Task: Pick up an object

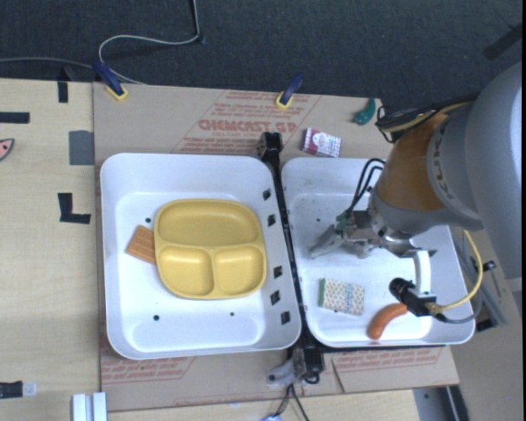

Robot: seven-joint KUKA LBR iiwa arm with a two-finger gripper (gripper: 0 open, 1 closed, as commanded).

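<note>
**Sponge and sausage lay just below the spread gripper**

Objects within reach of the tool were few. The gripper (329, 239) hung low over the right bin (309, 182), its two fingers (320, 246) spread apart and slanting toward the divider between the bins, with nothing visible between them. The floor beneath the tips looked bare.

Nearest to the tool, just below it and slightly toward the arm, lay a small green-and-white patterned sponge (342, 296), flat on the bin floor. Further along the same side, near the bin's lower corner, was an orange sausage-shaped toy (385, 320), close beside the black fitting on the arm's cable. Both were apart from the fingers.

Across the divider, well away from the tool, the left bin (123, 323) held a yellow divided plate (212, 246) with a brown cracker-like piece (141, 245) tucked at its far edge. Beyond the bins, a small red-and-white packet (321, 143) sat on the cardboard.

To do the step well, the tool would probably need to shift over the sponge, keep its fingers wide, straddle the short sides, and descend fully to the floor before closing. The sausage looked rounder and likelier to roll or slip.
</note>
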